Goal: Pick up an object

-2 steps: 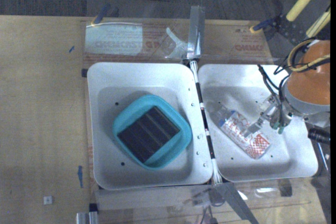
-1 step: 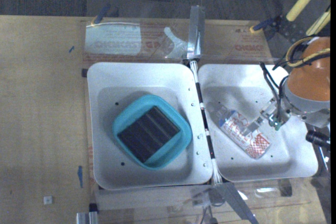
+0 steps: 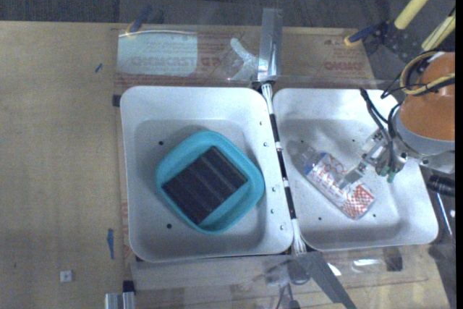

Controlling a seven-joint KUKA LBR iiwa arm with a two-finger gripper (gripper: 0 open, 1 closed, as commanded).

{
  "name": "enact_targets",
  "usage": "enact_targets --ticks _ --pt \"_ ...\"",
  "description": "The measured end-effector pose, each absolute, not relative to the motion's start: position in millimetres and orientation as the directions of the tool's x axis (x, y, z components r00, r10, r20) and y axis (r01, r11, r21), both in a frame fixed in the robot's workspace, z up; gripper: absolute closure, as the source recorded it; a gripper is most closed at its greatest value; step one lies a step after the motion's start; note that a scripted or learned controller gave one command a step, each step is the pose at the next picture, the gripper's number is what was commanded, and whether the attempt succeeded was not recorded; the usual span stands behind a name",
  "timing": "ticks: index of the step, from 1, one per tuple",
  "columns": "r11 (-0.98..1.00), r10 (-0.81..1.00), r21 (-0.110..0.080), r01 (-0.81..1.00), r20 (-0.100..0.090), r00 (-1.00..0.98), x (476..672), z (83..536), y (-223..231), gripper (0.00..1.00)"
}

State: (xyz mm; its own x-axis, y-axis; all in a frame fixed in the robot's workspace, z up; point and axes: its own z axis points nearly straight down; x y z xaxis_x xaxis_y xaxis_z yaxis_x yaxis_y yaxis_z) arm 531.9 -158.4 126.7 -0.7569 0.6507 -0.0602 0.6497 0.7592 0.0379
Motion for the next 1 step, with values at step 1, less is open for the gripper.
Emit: enact_targets --ticks 1 --pt "0.815 0.580 0.002 0.580 -0.006 -0.815 560.0 235.7 -172.4 0.00"
